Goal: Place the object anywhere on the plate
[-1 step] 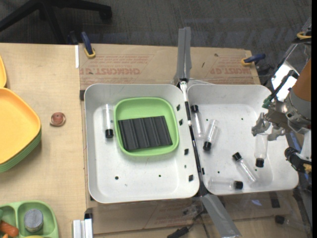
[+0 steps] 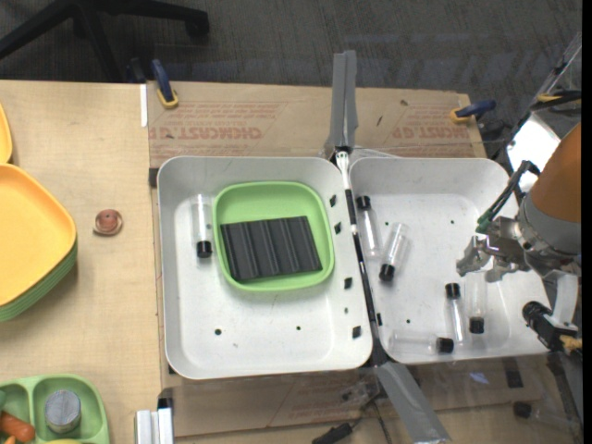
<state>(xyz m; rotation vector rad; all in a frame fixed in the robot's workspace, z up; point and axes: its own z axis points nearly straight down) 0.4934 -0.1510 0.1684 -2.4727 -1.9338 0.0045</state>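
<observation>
Tool (image 2: 483, 265) sits low over the right bin (image 2: 435, 178), toward its right wall, wrist w/ orange band coming in from the right edge. I can't tell whether it is wide or narrow: the metal parts blur together from this slant, and I see nothing clearly between them. Logging as no grasp.

Just below the tool lie two clear tubes w/ black caps, one (image 2: 455, 314) angled down toward the bin's lower edge, the other (image 2: 475, 305) just beside it, nearer the tool. Both look flat on the bin floor. Two more tubes lie further left in the same bin: one (image 2: 392, 251) near the middle, one (image 2: 366, 227) close to the divider betw. bins.

Left bin (image 2: 268, 350) carries the green plate (image 2: 273, 202), upper centre, w/ a dark ribbed pad (image 2: 270, 248) lying on it. One more tube (image 2: 202, 226) lies on the bin floor just beside the plate's left rim, not on it.

Outside the bins, on the bench (image 2: 83, 137): yellow trays at far left, small reddish disc near them. Not relevant.

Judgement: step in hand is pick, approach phase. Target prob. the tube nearest the tool, though I can't confirm which. Nothing on its way to the plate yet.

Next move needs: settle over one tube only, straddle it across its short axis, avoid nudging its neighbour, close, lift clear of the divider, then carry left to the plate. Tubes are round and slick, so I expect rolling or slip.
</observation>
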